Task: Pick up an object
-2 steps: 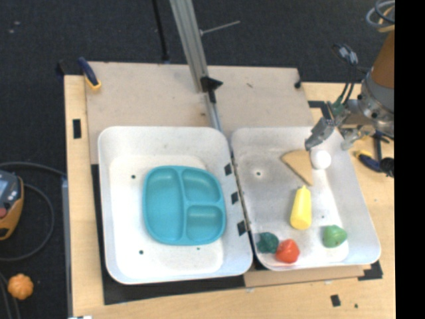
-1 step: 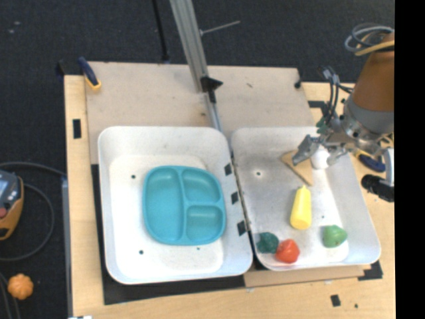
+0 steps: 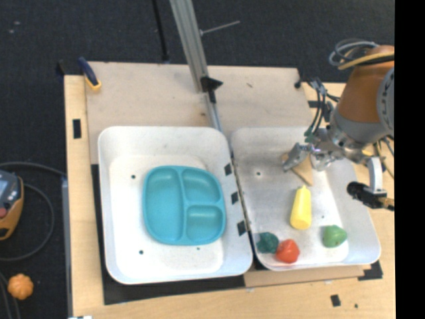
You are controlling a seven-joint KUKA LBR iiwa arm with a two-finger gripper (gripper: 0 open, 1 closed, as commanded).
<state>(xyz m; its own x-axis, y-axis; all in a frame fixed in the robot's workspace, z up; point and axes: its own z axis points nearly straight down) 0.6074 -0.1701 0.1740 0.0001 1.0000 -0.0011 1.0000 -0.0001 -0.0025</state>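
My gripper (image 3: pixel 307 161) hangs over the upper middle of the right bin (image 3: pixel 265 145), reaching in from the right. Just below it stands a yellow bottle-shaped object (image 3: pixel 301 207). Along the bin's front edge lie a dark green object (image 3: pixel 268 242), a red object (image 3: pixel 287 251) touching it, and a bright green object (image 3: pixel 333 235) further right. A small tan piece (image 3: pixel 303 174) shows directly under the gripper; I cannot tell whether it is a loose thing.
The left bin (image 3: pixel 119 145) holds a teal divided plate (image 3: pixel 184 203). A metal post (image 3: pixel 192 45) rises behind the gap between the bins. An orange ball (image 3: pixel 20 285) lies off the bench at the lower left.
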